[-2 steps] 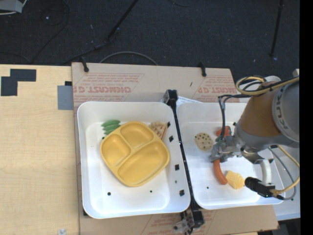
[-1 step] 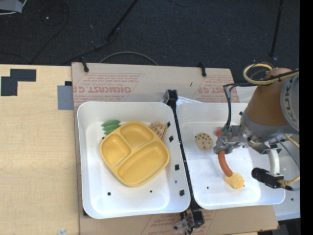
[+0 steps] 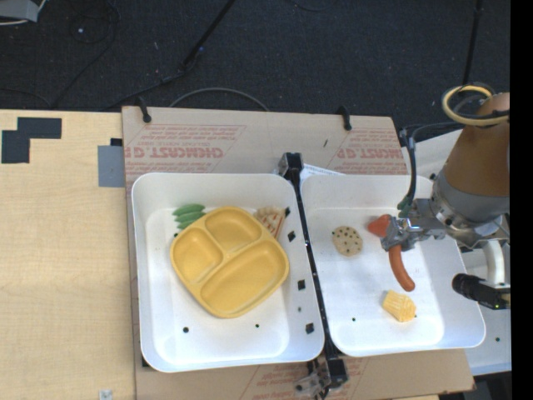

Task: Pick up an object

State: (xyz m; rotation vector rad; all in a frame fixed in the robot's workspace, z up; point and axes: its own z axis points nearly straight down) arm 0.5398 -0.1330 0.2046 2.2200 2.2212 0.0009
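Note:
The right bin (image 3: pixel 454 337) holds a round speckled cookie (image 3: pixel 346 240), a small red piece (image 3: pixel 379 223), an orange-red sausage (image 3: pixel 402 272) and a yellow corn chunk (image 3: pixel 400 306). My gripper (image 3: pixel 400 233) reaches in from the right and sits low over the bin. It is right beside the red piece and just above the sausage's upper end. The arm's grey and orange wrist (image 3: pixel 475 165) rises behind it.
The left bin (image 3: pixel 158 340) carries a yellow divided plate (image 3: pixel 229 261), with a green leafy piece (image 3: pixel 188 214) at its upper left and a tan ridged piece (image 3: pixel 271 218) at its upper right. A black divider (image 3: pixel 304 257) separates the bins. Cardboard lies beneath them.

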